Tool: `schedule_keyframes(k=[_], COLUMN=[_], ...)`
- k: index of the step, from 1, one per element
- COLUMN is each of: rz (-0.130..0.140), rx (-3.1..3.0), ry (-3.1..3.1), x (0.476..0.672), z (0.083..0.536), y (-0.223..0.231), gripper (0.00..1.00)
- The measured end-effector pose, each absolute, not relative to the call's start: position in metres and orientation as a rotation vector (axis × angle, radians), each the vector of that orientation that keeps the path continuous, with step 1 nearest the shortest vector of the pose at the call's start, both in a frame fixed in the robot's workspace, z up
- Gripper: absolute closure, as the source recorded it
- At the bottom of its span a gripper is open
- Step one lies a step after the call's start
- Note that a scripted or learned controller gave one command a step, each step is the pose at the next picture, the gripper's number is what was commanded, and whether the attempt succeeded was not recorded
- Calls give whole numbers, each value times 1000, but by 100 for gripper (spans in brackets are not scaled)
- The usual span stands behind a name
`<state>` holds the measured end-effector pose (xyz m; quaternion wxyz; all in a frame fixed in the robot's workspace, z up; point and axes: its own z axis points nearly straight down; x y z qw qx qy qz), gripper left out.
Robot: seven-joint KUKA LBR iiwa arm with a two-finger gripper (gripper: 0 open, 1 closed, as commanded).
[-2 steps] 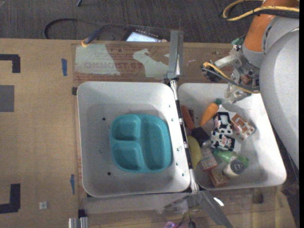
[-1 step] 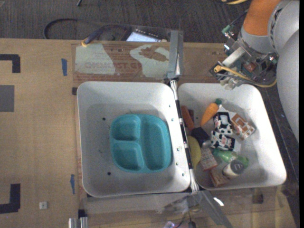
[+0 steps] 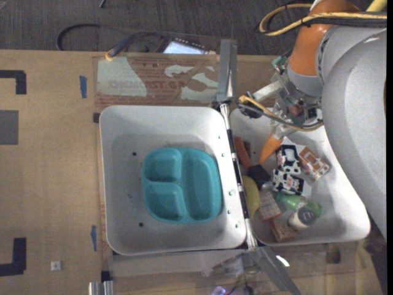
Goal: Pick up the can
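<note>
A small cylinder with a pale round end, which looks like the can, lies among clutter at the near end of the right bin. A green body touches it on its far side. My gripper hangs below the orange wrist band over the far end of the same bin. It is well apart from the can and just above an orange carrot. I see nothing held in it.
Around the can lie a cow-patterned carton, a yellow banana, a small printed box, a brown block and an orange-white packet. The left bin holds a teal divided plate.
</note>
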<state>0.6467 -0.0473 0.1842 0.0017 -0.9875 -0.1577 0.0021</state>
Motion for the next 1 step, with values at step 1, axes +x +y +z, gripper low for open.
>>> schedule_keyframes(k=[1], rz=[5], rx=[-3054], ry=[-726], x=[620], z=[184], y=[-52], gripper=[100])
